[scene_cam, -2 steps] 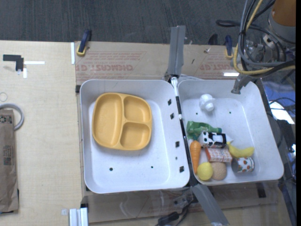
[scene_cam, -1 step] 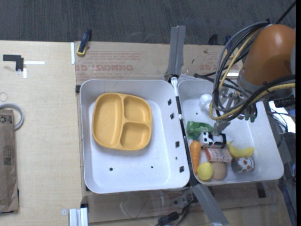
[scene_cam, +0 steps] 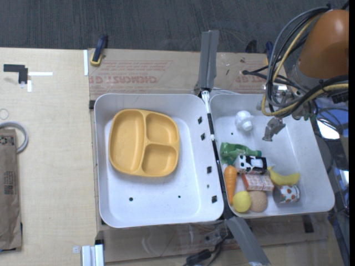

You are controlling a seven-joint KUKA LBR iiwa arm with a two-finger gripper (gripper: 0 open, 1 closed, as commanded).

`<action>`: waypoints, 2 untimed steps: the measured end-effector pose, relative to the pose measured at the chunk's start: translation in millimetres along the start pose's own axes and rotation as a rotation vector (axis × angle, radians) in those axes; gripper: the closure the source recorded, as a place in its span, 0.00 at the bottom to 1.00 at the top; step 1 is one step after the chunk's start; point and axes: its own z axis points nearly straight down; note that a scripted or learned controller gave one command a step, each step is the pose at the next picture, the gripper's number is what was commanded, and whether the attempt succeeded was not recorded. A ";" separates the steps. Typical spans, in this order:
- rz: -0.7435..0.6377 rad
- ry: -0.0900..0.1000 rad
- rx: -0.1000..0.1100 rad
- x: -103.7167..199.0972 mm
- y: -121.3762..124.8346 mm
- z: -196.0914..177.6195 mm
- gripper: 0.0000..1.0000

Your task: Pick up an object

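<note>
The right bin [scene_cam: 310, 165] holds a pile of small things at its near side: a green packet [scene_cam: 237, 149], a black-and-white cow toy [scene_cam: 252, 162], an orange carrot [scene_cam: 230, 183], a yellow lemon [scene_cam: 242, 201], a brown round item [scene_cam: 259, 202], a small box [scene_cam: 258, 182], a banana [scene_cam: 285, 177] and a small can [scene_cam: 288, 193]. A white lump [scene_cam: 243, 120] lies alone near the far side. My gripper [scene_cam: 273, 129] hangs over the bin's bare upper middle, right of the white lump and above the pile, with nothing seen in it.
A yellow divided plate [scene_cam: 144, 143] lies in the left bin [scene_cam: 161, 209]. Cables loop around the orange-banded arm [scene_cam: 327, 37] at the upper right. A brown paper bag [scene_cam: 10, 187] and a blue-yellow tool [scene_cam: 100, 50] lie outside the bins.
</note>
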 end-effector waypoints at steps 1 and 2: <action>-0.425 -0.002 -0.001 -1.9 -42.7 -41.7 0.00; -0.305 0.001 -0.001 98.9 -17.1 59.4 0.00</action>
